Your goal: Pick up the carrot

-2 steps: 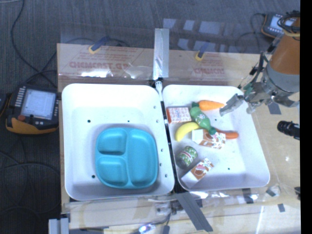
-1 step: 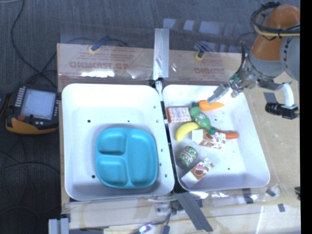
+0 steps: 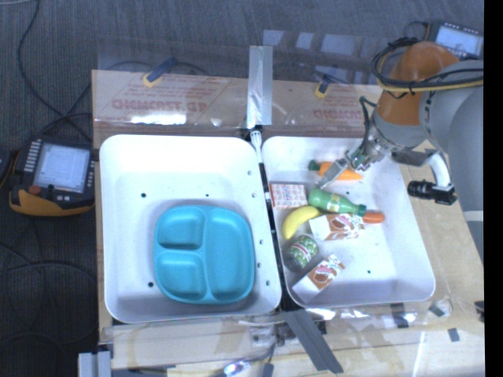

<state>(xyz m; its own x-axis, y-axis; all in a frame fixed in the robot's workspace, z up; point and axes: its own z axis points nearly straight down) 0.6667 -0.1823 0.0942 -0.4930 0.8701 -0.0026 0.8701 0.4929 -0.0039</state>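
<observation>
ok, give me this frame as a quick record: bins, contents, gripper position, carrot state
left bin: holds a blue divided tray
right bin: carrot, green bottle, banana, green can, small cartons
gripper: low over the right bin's far end, at the carrot
carrot state: lying on the bin floor beneath the gripper tips; grasp not confirmed
arm: reaches in from the right

Orange carrot (image 3: 348, 175), yellow banana (image 3: 293, 220), turquoise tray (image 3: 206, 253), white bins (image 3: 118, 210).

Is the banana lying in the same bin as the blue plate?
No, the banana lies in the right bin among the other food items, while the blue plate sits alone in the left bin.
</observation>
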